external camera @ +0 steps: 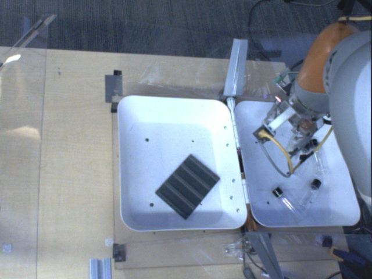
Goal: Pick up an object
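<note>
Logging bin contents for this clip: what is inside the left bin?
The left bin holds one dark ribbed rectangular pad, lying flat and turned diagonally. Anything beneath the pad is covered.

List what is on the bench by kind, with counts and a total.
White bins: 2 (left, right)
Dark ribbed pad in the left bin: 1
Small black bits in the right bin: 2
Total: 5
</note>
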`<state>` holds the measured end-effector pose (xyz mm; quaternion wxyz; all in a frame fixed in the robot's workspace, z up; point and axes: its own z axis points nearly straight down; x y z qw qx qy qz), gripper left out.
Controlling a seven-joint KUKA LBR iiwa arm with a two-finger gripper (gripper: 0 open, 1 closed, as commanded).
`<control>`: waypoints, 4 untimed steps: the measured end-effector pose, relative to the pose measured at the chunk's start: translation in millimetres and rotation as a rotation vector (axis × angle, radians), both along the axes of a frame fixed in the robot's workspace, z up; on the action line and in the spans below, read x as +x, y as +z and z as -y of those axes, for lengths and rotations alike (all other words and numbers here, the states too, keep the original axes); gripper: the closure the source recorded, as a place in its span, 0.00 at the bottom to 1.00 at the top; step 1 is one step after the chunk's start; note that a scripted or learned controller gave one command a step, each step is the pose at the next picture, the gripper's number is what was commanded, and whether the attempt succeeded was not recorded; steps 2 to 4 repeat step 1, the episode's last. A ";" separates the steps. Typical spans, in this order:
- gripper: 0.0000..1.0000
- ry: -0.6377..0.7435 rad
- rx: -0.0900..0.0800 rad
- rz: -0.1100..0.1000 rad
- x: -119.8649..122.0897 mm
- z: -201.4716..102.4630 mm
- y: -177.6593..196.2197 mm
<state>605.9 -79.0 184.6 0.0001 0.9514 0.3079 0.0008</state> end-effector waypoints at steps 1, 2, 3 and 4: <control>0.00 0.000 0.000 0.000 0.0 0.0 0.0; 0.00 0.000 0.000 0.000 0.0 0.0 0.0; 0.00 0.000 0.000 0.000 0.0 0.0 0.0; 0.00 0.000 0.000 0.000 0.0 0.0 0.0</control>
